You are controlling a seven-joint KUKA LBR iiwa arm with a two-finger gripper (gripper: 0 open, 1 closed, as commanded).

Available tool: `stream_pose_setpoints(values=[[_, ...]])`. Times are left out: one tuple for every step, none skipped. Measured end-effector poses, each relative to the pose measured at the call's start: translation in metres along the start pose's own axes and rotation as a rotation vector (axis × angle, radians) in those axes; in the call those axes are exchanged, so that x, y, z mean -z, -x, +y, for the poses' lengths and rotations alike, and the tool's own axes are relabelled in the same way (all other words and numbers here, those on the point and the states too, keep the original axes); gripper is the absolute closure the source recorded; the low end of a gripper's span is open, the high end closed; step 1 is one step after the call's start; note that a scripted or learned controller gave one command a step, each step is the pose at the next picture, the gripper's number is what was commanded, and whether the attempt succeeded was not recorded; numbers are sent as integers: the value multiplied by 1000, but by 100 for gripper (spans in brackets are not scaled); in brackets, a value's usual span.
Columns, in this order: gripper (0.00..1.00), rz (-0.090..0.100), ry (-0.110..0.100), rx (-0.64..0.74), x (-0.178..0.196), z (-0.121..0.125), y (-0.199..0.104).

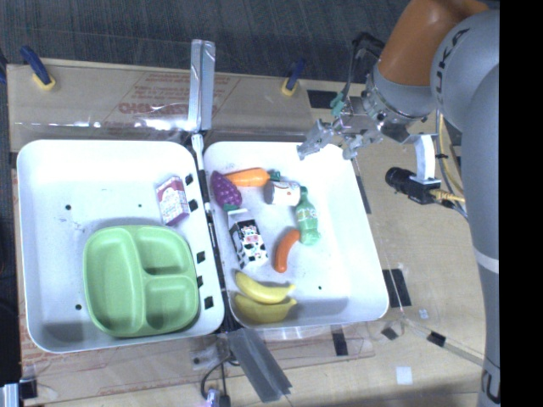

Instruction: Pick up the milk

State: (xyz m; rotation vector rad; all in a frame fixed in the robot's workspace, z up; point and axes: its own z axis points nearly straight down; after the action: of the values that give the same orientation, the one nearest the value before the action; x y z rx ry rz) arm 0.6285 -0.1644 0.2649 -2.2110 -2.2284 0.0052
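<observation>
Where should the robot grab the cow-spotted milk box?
Probably from straight above, across the milk carton's two long sides. It lies flat in the right bin, with bare floor on its left and the sausage close on its right, so the tool needs a careful fit.

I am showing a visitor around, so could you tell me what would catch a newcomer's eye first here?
Probably the green divided tray, which fills much of the left bin. Next, the toy food crowded in the right bin: yellow bananas at the near edge, a cow-patterned milk carton just above them, purple grapes and a carrot. The gripper hovers over that bin's far right corner, holding nothing.
</observation>
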Motion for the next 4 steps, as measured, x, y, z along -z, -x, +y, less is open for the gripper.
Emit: stream_pose_setpoints(values=[[0, 1, -2, -173, -130, -19, -53], [0, 1, 1, -64, -174, -61, -57], [100, 0, 0, -60, -164, -61, -57], [0, 0, 0, -60, -164, -61, -57]])
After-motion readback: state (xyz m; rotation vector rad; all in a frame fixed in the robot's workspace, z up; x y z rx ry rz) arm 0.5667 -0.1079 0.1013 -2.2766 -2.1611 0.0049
